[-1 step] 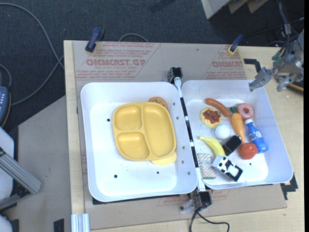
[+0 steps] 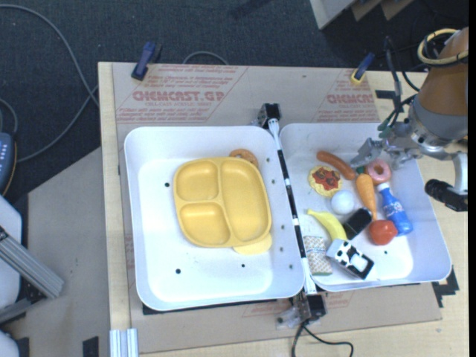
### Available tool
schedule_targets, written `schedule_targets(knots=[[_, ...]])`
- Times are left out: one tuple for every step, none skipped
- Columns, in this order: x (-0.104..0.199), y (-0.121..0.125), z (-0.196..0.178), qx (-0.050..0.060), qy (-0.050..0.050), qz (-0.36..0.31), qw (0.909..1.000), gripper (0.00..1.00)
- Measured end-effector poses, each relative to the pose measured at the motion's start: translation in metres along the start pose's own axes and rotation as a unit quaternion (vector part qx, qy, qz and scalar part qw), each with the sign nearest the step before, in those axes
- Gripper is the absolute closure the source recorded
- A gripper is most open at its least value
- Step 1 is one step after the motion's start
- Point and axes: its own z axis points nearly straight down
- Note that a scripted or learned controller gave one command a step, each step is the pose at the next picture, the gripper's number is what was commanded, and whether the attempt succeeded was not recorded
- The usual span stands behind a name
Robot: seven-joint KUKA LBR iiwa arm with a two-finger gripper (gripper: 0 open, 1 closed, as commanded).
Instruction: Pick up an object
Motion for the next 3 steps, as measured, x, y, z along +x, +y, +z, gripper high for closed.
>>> schedule_targets(knots=[[-0.023,-0.014,0.069,0.0,0.0,0.001,1.0,0.0],[0.015,-0.009,0.069,0.0,0.0,0.0,1.0,0.0],[0.015,-0.009,0.059,-0.001,0.0,0.0,1.0,1.0]])
